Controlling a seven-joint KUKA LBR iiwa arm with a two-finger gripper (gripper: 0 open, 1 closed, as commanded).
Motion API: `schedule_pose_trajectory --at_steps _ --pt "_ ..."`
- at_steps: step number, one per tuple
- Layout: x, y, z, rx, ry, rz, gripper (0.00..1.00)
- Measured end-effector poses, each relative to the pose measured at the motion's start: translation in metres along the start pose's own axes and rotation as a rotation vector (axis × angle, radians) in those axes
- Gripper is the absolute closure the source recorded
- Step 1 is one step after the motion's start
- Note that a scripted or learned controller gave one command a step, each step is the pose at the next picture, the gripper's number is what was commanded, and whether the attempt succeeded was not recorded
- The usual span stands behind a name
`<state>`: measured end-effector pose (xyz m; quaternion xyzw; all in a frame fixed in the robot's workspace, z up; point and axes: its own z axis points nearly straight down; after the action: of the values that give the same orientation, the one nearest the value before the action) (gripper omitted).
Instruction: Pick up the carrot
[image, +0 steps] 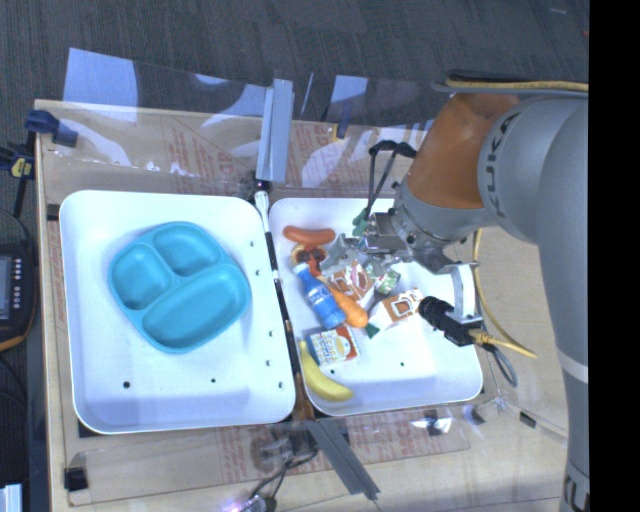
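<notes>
The carrot (347, 305) lies squeezed beside the blue bottle (321, 299). The gripper (362, 248) hovers just above; jaws' state unclear. It might grab the bottle instead.

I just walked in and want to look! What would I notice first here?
Probably the big blue divided plate lying in the left bin. Next, the jumble of toy food in the right bin: an orange carrot, a blue bottle and a yellow banana, with the grey arm above them.
</notes>
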<state>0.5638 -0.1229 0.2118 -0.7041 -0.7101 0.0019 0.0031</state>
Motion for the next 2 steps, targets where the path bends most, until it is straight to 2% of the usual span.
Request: schedule_pose_trajectory --at_steps 1,2 --pt "-0.042 -0.021 0.109 -0.007 -0.001 0.052 0.00" --pt "-0.057 0.017 0.120 -0.004 0.000 0.045 0.00"
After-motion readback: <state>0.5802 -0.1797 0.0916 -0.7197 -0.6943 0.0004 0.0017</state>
